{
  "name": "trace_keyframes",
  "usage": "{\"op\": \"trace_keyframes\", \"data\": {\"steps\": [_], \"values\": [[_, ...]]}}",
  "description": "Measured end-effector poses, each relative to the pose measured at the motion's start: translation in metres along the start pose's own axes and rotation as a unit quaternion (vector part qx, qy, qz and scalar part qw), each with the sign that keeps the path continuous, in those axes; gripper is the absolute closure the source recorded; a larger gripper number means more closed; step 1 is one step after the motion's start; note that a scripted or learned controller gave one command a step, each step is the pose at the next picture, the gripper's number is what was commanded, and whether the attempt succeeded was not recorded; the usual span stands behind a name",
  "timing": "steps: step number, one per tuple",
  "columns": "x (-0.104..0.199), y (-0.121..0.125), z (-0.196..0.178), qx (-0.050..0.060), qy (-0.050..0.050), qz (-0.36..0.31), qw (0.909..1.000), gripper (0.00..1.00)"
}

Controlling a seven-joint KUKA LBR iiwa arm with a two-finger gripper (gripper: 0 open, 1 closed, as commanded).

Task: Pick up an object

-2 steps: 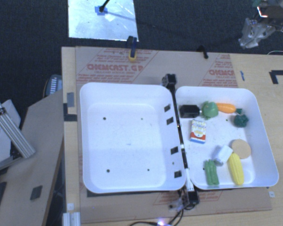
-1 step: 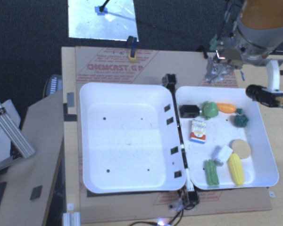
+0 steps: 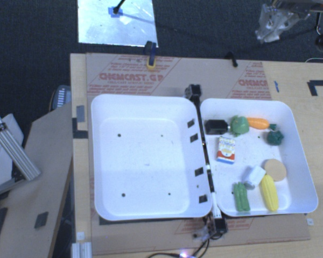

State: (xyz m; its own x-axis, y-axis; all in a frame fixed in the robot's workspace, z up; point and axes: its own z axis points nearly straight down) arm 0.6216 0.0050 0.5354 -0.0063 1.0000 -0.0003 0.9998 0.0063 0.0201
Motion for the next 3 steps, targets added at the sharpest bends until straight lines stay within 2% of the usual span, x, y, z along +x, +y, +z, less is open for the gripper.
{"op": "trace_keyframes", "data": {"steps": [1, 2, 3], "values": [[0.038, -0.017, 0.129, 0.015, 0.001, -0.001, 0.9999, 1.0], [0.053, 0.001, -0.008, 0.001, 0.001, 0.0, 1.0, 1.0], [0.099, -0.005, 0.091, 0.014, 0.0, -0.001, 0.9999, 1.0]]}}
